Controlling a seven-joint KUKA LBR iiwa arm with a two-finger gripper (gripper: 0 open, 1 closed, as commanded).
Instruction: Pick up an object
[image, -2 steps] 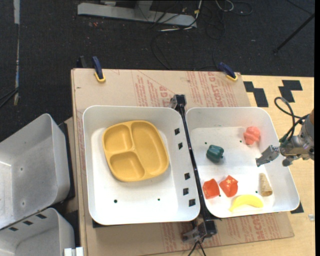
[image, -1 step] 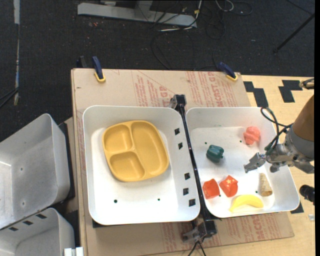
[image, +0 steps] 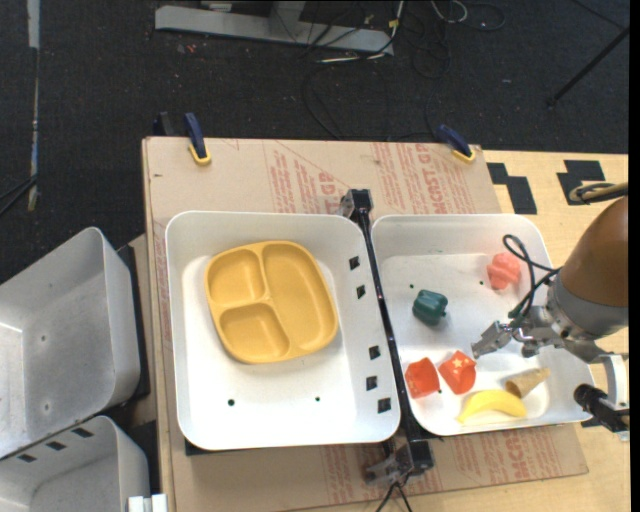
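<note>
The gripper (image: 497, 340) hangs low over the right bin (image: 440, 232), empty, its opening impossible to judge. Candidate objects lie loose nearby for top-down access: two red pieces (image: 441, 375), a yellow banana (image: 491, 405), a green block (image: 431, 306).

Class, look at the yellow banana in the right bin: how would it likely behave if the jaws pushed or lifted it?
The banana looks like a small toy, so probably light. Its curved, smooth shape may let it pivot or slip from a pinch. It lies touching the cone, so a push would likely shift that too.
</note>
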